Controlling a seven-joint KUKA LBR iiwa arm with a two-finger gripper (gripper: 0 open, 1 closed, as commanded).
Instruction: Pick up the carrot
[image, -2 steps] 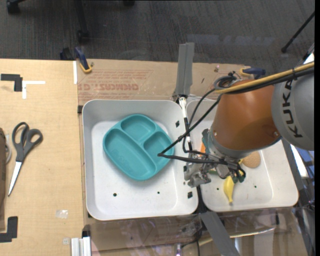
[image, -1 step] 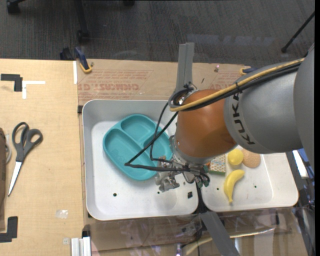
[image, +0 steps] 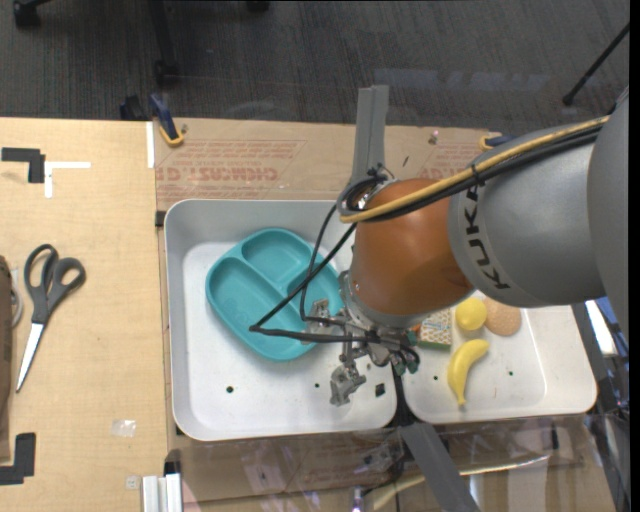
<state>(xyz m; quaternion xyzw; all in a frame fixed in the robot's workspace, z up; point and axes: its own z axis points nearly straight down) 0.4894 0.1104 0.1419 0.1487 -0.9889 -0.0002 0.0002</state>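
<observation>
Down low with the gripper (image: 345, 386) at the left bin's (image: 200, 420) near right corner beside the teal plate (image: 262, 290), fingers (image: 341, 392) pinched narrow on nothing, no carrot gripped, whole pick apparently left to do.

We see a broad grey arm (image: 545, 215) marked KUKA in black letters, an orange band (image: 405, 250) above the wrist, black and yellow cables alongside, and a small, perhaps metallic, grey gripper (image: 345, 385).

bins 2 (image: 190, 330) (image: 530, 395) | teal plate 1 (image: 240, 290) | banana 1 (image: 462, 368) | lemon 1 (image: 471, 316) | scissors 1 (image: 42, 300)
</observation>
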